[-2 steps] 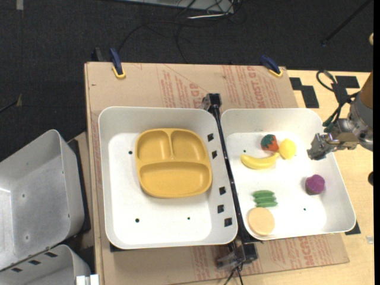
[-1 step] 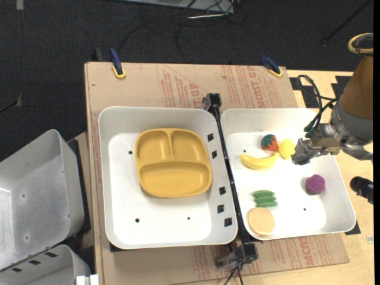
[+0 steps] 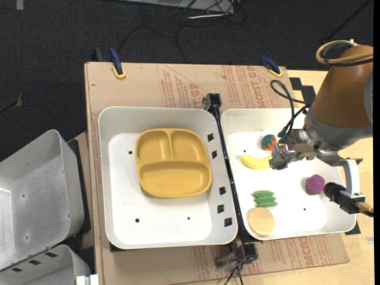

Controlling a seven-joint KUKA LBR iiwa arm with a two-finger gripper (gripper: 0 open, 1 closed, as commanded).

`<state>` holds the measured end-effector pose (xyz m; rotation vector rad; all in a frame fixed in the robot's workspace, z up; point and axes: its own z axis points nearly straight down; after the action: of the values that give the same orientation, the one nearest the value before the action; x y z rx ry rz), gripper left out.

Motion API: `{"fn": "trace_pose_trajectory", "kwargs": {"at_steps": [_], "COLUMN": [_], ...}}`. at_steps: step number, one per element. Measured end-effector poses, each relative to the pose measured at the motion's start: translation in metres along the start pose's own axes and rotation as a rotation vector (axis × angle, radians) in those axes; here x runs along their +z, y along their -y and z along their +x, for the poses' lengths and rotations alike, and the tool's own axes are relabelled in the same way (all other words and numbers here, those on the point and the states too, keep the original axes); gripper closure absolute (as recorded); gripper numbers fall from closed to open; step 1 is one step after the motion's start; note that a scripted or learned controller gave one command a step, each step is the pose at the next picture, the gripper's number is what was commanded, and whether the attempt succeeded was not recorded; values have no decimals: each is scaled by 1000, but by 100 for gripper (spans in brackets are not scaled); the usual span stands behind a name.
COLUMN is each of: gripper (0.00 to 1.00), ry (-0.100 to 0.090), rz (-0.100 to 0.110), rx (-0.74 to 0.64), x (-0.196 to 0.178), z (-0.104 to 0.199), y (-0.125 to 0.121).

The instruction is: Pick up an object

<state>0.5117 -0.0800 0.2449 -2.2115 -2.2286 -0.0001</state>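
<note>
The right bin (image 3: 338,218) holds a yellow banana (image 3: 256,162), a small red-and-green fruit (image 3: 268,141), a purple piece (image 3: 315,184), a green ridged piece (image 3: 264,198) and a tan round disc (image 3: 260,221). My gripper (image 3: 279,160) hangs low over the right bin, right at the banana's right end and just below the red-and-green fruit. The arm's grey body with its orange band (image 3: 347,97) covers the bin's upper right part.
The left bin (image 3: 119,218) bears a yellow divided plate (image 3: 174,162). Black clips (image 3: 222,189) run along the seam between the two bins. A grey container (image 3: 35,195) stands off the bench at the left. Cables trail near the arm.
</note>
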Motion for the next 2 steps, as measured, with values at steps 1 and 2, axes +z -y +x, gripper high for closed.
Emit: {"fn": "trace_pose_trajectory", "kwargs": {"at_steps": [1,2], "gripper": [100,100], "ry": [0,0], "rz": [0,0], "rx": [-1,0], "x": [-4,2], "z": [55,119], "y": [13,15]}}
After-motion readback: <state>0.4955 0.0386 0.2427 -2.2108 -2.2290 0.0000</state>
